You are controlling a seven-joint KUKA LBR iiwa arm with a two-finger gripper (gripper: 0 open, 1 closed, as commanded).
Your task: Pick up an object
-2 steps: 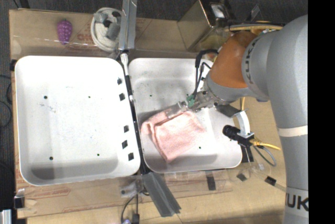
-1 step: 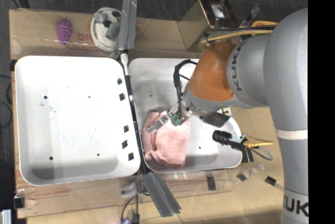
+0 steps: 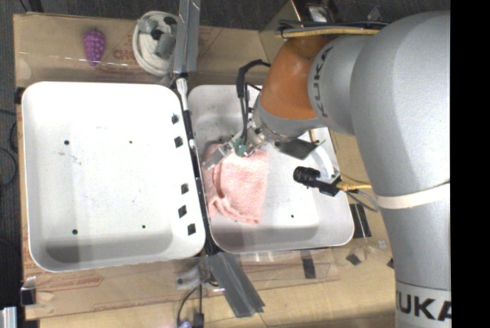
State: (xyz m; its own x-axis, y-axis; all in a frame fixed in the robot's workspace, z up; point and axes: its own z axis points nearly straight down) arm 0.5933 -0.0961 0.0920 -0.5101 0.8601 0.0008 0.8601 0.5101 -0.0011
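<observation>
A soft, crumpled pink cloth (image 3: 240, 185) lies in the smooth white right bin (image 3: 329, 231), near its left wall. The tool (image 3: 243, 146) sits at the cloth's upper edge; its grip cannot be told.

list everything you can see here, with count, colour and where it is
bins: 2, white, side by side on the bench
cloth: 1, pink, crumpled in the right bin
grape-like bunch: 1, purple, on the bench behind the left bin
cable coil: 1, white, on the bench behind the bins, near the divider
bench: 1, tan, under both bins
arm: 1, grey with orange band, reaching in from the right
gripper: 1, dark, at the cloth's upper edge in the right bin
</observation>
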